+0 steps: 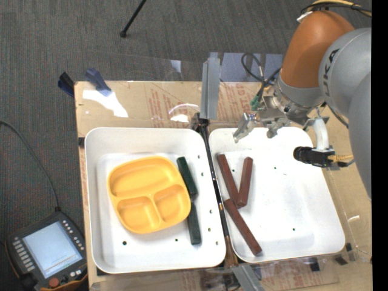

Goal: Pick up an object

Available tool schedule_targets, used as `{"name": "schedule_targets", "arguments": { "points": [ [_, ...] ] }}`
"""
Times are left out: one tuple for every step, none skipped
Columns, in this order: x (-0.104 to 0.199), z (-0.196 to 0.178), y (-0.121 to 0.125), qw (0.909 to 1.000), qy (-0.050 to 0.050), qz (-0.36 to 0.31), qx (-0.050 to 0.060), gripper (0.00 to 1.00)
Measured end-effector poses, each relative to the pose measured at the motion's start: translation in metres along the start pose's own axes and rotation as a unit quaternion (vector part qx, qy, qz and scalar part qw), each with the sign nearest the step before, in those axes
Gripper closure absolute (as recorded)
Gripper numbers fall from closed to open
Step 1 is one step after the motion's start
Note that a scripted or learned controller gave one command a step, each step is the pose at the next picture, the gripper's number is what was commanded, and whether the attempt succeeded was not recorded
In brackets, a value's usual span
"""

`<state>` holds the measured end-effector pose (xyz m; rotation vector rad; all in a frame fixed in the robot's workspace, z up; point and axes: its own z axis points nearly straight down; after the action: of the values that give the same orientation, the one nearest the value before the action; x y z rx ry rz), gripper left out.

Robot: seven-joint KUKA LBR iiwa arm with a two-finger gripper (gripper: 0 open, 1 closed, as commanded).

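Two brown sticks (235, 193) lay crossed at nine o'clock in the right bin (303, 223), unlifted, while my claw (259, 126) hovered spread and empty at its twelve o'clock rim.

A handheld control pendant (45, 252) with a pale screen lies on the dark carpet at the lower left, its black cable (33, 156) curving up the left side; a thin black rod (137, 9) slants across the floor at the top; blue tape (97, 79) sits at the bench's far left corner; a grey upright post (210, 93) stands between the two bins.
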<state>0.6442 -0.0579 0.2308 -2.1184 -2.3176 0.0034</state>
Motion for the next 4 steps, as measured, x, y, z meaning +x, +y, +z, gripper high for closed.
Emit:
{"name": "schedule_targets", "arguments": {
  "points": [
    [-0.035,0.125,-0.003,0.9951,0.001,-0.099,0.0,0.0],
    [-0.047,0.144,-0.038,0.9928,0.0,-0.12,-0.001,0.0],
    [-0.031,0.142,-0.086,0.9959,-0.003,-0.091,-0.003,0.0],
    [-0.03,0.136,-0.088,0.996,0.0,-0.089,0.001,1.0]
  ]
}}
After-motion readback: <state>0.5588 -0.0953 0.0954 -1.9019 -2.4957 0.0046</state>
